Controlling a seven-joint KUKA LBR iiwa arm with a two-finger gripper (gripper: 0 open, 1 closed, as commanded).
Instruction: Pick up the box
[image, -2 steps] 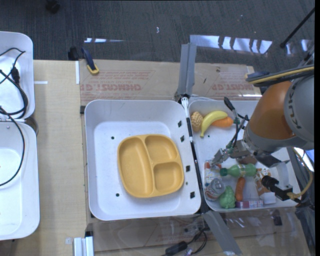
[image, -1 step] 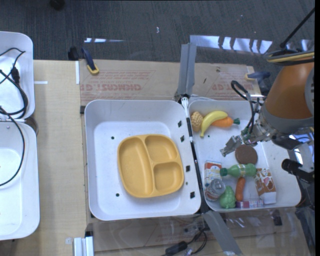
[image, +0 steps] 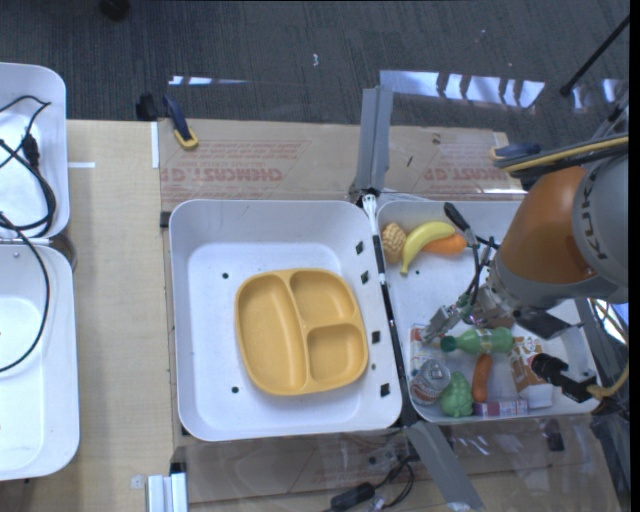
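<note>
Around the yellow divided plate (image: 300, 330) in the left bin (image: 190, 300), bare white floor remained on every side, giving open access. Right of the plate, beyond the bin walls, the right bin (image: 420, 290) was crowded: banana (image: 427, 240), green bottle (image: 478, 342), can (image: 433, 377), and the arm (image: 550, 240) overhead.

Arm (image: 585, 215) came in from the right edge, grey link up top, orange band (image: 545, 235) just above the wrist. Wrist angled down and to the left. Claw (image: 462, 318) sat low at the end of it, pointing down-left. Finger state wasn't readable from this angle; linkage and cabling cluttered the tip.
</note>
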